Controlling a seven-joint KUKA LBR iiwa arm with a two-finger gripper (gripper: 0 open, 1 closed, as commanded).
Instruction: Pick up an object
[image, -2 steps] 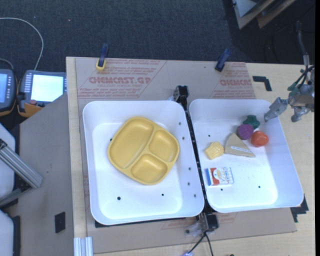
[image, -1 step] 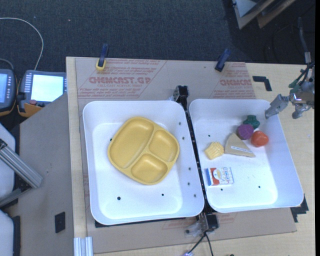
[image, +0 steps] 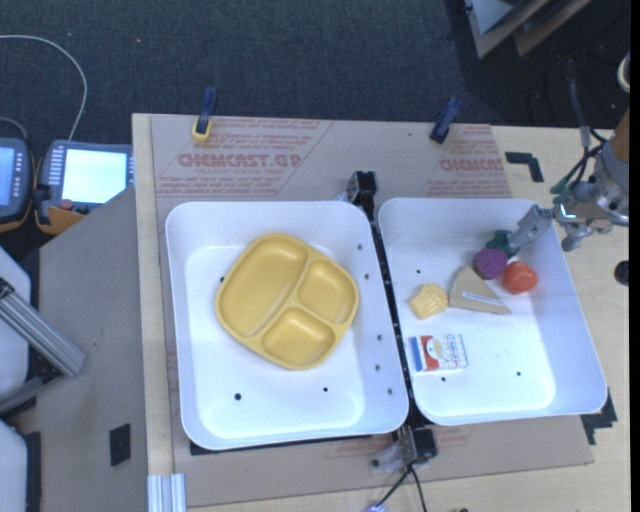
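The surface (image: 300, 150) is seen to carry two white bins side by side. The left bin (image: 200, 400) is occupied by a yellow divided plate (image: 288, 300). In the right bin (image: 560, 370) the candidates for picking are gathered: a beige wedge (image: 478, 293), a white and red packet (image: 439, 353), a purple piece (image: 490, 262), a red piece (image: 519, 277) touching it, and a small yellow piece (image: 428, 300). The gripper (image: 528, 228) is seen reaching in at the right bin's upper right, just beside the purple piece. Whether the fingers are open or closed cannot be told. Nothing is seen lifted; all the pieces lie on the bin floor, so the grasp and lift are judged still to be done.
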